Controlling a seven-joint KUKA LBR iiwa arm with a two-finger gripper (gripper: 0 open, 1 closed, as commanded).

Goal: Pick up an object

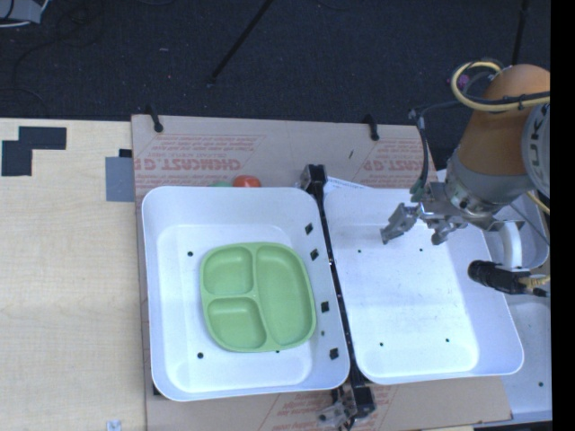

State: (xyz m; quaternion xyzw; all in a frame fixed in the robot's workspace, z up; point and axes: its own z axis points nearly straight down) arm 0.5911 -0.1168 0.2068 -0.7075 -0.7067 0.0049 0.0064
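Pincer (420, 226) hovering over right bin (503, 348), fingers spread, gripping nothing. Green divided plate (258, 295) lying flat in left bin (171, 241), well apart; likely needing a traverse left before grasping.

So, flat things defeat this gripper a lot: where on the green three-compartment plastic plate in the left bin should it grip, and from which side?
Probably the raised outer rim of the green three-compartment plastic plate, on its right edge, coming straight down. The plate lies flat in the left white bin, so just the rim and dividers offer a lip to pinch, and the two-finger gripper hangs over the right bin.
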